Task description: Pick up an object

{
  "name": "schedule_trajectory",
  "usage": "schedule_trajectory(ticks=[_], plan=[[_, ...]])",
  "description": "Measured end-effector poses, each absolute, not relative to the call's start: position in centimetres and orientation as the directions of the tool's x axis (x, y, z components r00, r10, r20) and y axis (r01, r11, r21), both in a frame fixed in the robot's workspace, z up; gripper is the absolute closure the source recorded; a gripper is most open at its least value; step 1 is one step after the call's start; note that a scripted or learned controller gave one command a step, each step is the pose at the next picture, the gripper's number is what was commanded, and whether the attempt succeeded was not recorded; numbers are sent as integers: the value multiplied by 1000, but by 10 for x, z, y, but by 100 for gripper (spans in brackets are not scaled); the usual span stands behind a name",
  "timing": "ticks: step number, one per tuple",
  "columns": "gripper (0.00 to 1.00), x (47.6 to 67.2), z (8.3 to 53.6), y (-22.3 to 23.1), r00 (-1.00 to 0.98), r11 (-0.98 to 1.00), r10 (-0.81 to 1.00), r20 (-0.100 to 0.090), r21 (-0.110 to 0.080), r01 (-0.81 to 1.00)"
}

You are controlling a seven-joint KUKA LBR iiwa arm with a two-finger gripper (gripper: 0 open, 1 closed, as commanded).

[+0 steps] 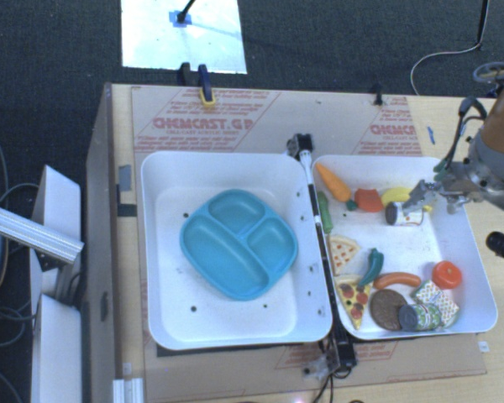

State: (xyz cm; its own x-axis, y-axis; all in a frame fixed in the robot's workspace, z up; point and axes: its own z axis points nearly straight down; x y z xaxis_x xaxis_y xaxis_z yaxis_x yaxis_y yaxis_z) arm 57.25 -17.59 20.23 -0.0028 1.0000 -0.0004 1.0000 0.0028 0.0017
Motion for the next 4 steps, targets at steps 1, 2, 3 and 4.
schedule_trajectory(ticks=[1, 2, 3, 4], plan=[[0, 516, 84, -100, -2, 2, 1000, 0, 2, 1000], [0, 597, 85, -133, -3, 3, 1000, -1, 3, 1000], [0, 546, 84, -126, -1, 1, 1000, 0, 1, 1000], [0, 513, 84, -130, -1, 1, 1000, 0, 0, 1000]])
